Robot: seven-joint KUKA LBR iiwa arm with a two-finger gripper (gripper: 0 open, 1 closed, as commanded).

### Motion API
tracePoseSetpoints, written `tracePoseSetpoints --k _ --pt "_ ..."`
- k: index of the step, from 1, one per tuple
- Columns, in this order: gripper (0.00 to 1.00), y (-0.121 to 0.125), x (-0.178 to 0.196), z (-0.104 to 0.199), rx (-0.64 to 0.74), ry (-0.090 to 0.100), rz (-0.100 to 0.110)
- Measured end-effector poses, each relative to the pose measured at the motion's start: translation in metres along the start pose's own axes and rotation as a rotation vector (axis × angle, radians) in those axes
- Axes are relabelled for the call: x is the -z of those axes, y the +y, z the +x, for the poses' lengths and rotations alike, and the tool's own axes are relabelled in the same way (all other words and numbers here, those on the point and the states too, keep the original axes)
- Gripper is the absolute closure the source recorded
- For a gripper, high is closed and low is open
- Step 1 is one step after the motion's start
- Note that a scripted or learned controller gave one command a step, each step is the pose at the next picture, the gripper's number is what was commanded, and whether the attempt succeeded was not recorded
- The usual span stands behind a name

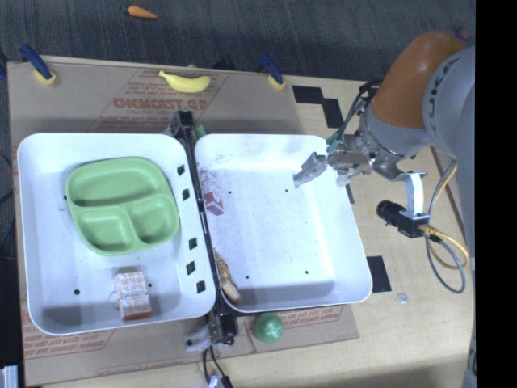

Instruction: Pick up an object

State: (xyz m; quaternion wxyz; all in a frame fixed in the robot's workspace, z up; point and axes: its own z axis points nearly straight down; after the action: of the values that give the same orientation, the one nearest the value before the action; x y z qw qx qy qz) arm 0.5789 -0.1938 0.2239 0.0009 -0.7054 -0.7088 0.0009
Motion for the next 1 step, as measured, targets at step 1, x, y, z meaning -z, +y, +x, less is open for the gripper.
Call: tracePoseSetpoints --k 1 --pt "0.00 0.0609 -0.0211 -0.0162 0.002 0.001 -0.001"
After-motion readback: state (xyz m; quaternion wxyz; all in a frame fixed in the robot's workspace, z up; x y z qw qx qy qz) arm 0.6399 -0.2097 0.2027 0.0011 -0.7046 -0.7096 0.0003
